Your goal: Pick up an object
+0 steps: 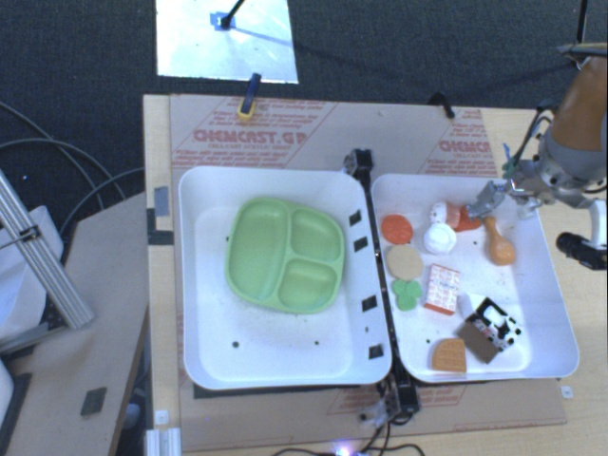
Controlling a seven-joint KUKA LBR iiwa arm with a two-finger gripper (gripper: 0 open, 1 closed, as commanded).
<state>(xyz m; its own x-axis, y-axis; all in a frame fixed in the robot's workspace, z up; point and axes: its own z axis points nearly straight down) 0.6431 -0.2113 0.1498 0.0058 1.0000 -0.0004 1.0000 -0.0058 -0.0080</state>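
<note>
Worktop [161,283]: tan surface carrying two shallow white bins side by side, both resting on a printed cardboard sheet [285,131].

Left bin [204,255]: holds one pale green divided tray [285,255], three compartments, lying flat near the bin's centre. A few dark specks lie on the bin floor around it.

Right bin [546,321]: holds the loose objects available for picking.
- Orange-red round piece [397,228], near the far left part of the bin.
- White rounded object [439,237], just to its right, with a small white piece [438,213] touching its far side.
- Red-orange piece [465,219], beside the white object, close under the gripper.
- Orange drumstick-shaped item [499,243], lying lengthwise, its narrow end toward the gripper.
- Tan flat disc [405,262], below the orange-red piece.
- Green leafy piece [408,294], touching the disc's near edge.
- Red-and-white patterned packet [442,289], just right of the green piece.
- Dark brown and black block with white spots [489,331], toward the near side.
- Orange-tan wedge [449,355], at the near edge, beside the dark block.

Arm [579,122]: grey with orange band, entering from the right above the right bin's far corner.

Gripper [494,198]: positioned over the far side of the right bin, above the red-orange piece and the drumstick's narrow end. Cannot tell whether its fingers are wide or narrow, and nothing is visibly held between them.

Beyond the bins: a shiny square plate [228,27] on dark carpet, and a small blue-and-yellow item [249,98] at the cardboard's far edge.
</note>
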